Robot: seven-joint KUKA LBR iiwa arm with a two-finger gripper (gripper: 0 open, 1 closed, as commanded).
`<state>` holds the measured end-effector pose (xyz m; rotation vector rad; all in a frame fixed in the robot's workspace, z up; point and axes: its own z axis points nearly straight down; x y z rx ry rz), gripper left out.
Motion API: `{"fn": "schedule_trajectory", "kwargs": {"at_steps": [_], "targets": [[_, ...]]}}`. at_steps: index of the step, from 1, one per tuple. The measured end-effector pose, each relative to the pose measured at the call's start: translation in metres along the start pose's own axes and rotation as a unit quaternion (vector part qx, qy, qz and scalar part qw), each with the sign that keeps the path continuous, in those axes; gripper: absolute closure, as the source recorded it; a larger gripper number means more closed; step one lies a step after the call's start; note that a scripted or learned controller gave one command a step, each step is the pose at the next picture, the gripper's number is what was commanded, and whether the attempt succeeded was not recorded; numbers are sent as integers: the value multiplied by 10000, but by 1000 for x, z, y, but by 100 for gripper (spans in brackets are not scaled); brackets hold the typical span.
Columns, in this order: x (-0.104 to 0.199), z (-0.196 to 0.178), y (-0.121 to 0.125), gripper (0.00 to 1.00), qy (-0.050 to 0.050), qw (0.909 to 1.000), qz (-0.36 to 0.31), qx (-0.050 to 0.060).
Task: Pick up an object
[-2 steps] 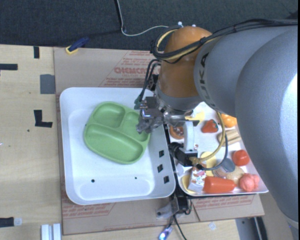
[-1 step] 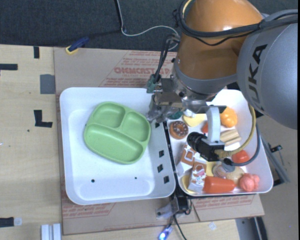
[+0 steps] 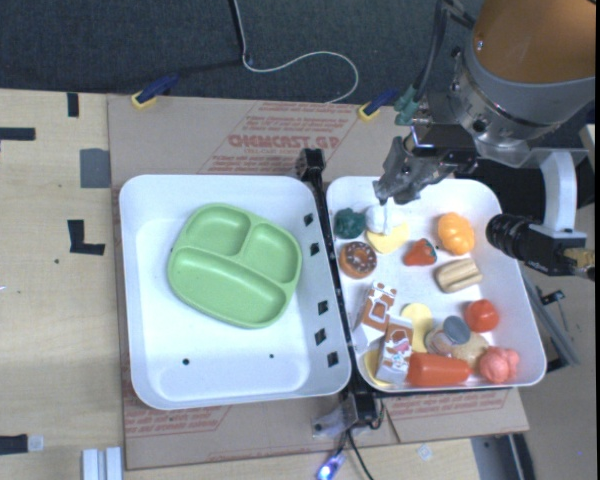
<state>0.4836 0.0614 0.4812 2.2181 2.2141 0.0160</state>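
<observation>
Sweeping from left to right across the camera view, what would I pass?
Green divided plastic plate in the left white bin → brown round doughnut toy → red strawberry-shaped toy → orange round fruit toy → pink round toy.

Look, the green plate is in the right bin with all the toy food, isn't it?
Not quite. The camera view shows the green plate in the left bin, by itself. The toy food is in the right bin, where the gripper hangs over its far corner.
</observation>
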Motion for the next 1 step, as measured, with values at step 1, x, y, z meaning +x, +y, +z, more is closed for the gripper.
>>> {"fn": "schedule_trajectory", "kwargs": {"at_steps": [1], "targets": [[51, 81, -2, 100, -19, 9999, -35, 105]]}}
